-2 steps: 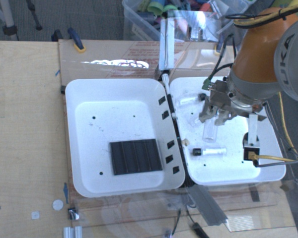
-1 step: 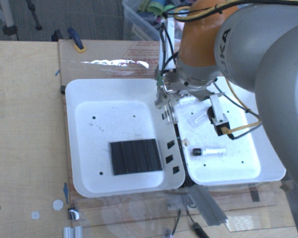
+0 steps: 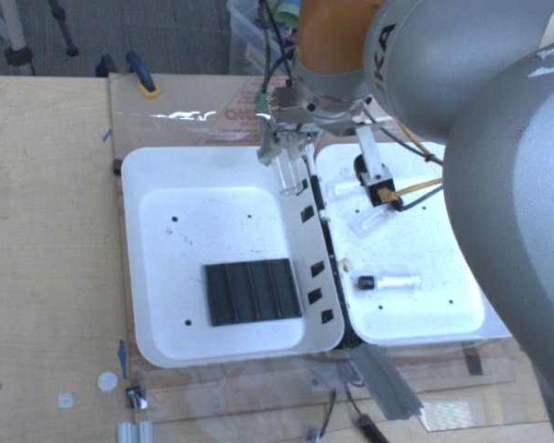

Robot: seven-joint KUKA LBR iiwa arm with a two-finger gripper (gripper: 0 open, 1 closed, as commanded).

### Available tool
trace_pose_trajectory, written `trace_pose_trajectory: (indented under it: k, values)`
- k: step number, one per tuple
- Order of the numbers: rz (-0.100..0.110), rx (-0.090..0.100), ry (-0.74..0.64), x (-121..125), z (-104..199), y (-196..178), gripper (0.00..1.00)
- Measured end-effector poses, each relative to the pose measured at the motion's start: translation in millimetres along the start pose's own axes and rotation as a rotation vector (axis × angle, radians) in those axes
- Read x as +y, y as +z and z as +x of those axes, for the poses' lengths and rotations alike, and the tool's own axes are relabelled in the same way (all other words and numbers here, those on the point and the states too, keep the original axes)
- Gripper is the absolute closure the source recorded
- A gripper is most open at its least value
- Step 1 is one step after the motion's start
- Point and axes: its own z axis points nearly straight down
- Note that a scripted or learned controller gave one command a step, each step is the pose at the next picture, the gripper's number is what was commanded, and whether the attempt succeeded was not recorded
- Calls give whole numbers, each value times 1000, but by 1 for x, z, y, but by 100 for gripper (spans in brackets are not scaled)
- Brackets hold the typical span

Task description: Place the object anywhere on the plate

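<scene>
grey arm (image 3: 499, 155) bulk takes up the right side of the frame, nearest the lens, with its orange band (image 3: 328, 21) at the top centre. below that band the gripper (image 3: 291, 169) hangs over the divide between the two white bins; its translucent fingers (image 3: 286, 175) look slightly apart with nothing between them. left bin (image 3: 157, 321) holds the plate (image 3: 252, 292), a dark ribbed rectangle lying flat in the lower middle of the frame. right bin (image 3: 462, 317) holds the object (image 3: 388, 283), a small clear tube with a black cap, lying on its side right of the plate, well apart from the gripper.
</scene>
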Motion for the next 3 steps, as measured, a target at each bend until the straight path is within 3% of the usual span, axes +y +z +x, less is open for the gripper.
trace_pose_trajectory:
  k: [2, 3]
  values:
    - [3, 1, -411, 0, 88, 5, 100]
    - [3, 2, -634, -11, 89, 15, 100]
